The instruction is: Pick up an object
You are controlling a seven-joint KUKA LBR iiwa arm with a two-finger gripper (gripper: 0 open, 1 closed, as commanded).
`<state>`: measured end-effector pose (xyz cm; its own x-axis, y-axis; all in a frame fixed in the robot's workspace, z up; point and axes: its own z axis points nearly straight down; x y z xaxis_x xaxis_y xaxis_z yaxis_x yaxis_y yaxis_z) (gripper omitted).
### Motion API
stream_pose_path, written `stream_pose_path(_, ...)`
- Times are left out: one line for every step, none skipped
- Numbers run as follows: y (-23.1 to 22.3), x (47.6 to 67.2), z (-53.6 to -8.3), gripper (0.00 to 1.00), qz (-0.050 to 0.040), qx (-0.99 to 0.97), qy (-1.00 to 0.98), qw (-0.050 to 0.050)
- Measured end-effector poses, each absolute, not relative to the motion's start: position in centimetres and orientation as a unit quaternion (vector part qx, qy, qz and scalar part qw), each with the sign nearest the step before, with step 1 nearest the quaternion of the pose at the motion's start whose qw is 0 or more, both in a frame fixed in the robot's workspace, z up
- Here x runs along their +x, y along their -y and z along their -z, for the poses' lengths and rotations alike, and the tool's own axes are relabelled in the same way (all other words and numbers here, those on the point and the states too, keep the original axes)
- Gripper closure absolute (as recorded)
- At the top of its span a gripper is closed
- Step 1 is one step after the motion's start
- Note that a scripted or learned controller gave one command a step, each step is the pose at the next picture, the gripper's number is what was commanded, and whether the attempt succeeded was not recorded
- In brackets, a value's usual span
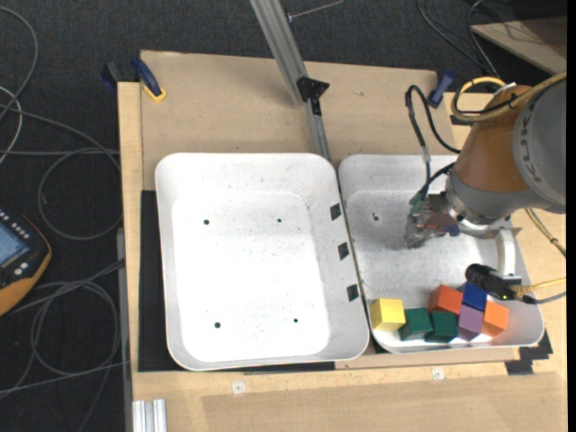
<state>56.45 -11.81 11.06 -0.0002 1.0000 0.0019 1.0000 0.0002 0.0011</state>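
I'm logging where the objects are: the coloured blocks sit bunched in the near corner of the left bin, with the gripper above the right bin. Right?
Not quite. The coloured blocks sit bunched in the near corner of the right bin, not the left bin. The gripper is above the right bin, as the camera view shows.

Two matt white plastic bins (247,174) sit on a pale, smooth wooden bench (225,88).

The gripper (416,234) hangs over the right bin (378,196), seemingly holding nothing; coloured blocks (441,313) crowd that bin's near edge, the yellow block (389,312) leftmost.
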Motion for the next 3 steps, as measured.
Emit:
stream_pose_path(11.9,56.5,-17.5,1.00,0.0019,-0.707,0.708,-0.003)
stream_pose_path(11.4,56.6,-21.9,1.00,0.0020,-0.706,0.708,-0.003)
stream_pose_path(11.4,56.7,-25.1,1.00,0.0016,-0.707,0.708,-0.002)
